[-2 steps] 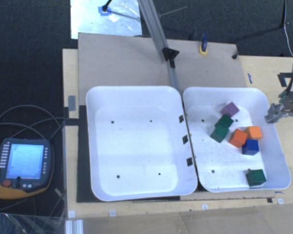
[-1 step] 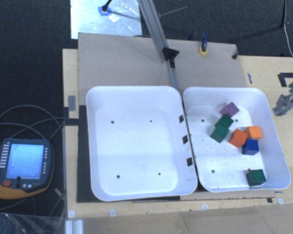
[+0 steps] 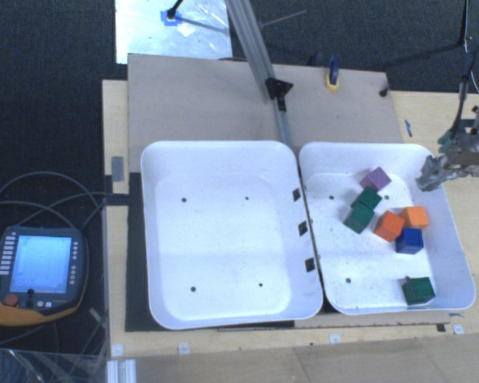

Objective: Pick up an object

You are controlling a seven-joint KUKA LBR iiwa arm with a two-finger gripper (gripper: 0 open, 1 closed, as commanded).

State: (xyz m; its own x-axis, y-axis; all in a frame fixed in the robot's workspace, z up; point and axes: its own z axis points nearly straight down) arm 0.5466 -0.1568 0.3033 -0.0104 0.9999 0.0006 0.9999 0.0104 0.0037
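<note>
- Over the right rim of the right bin (image 3: pixel 463 282), my gripper (image 3: pixel 441 174) hangs at the picture's right edge, a grey blur against the tan bench (image 3: pixel 367 349).
- Whether my jaws are released or clenched, I cannot tell; the gripper is too small and soft in the picture. Nothing is visibly between them.
- My arm enters from the right and is cut off by the frame. What shows of my wrist sits above and to the right of the gripper, so I judge the tool leans in toward the bin.
- Task things, all in the right bin: a purple block (image 3: pixel 375 179) nearest my gripper; below it two dark green blocks (image 3: pixel 362 209) touching each other; beside them an orange block (image 3: pixel 389 226), a smaller orange block (image 3: pixel 416 216) and a blue block (image 3: pixel 409 240) packed together; one more green block (image 3: pixel 418 290) apart, near the front right corner.
- Because the blocks lie loose and clustered, a scattered pile by the look of it, the lone green one or the purple one at the cluster's edge seems easiest to reach cleanly.
- Left of it, touching along one side, lies the left bin (image 3: pixel 156 294).
- Beyond the bench's left edge, a teach pendant (image 3: pixel 36 274) rests on dark floor, with cables looping round it.
- A slanted metal pole (image 3: pixel 251 34) rises from behind the bins.
</note>
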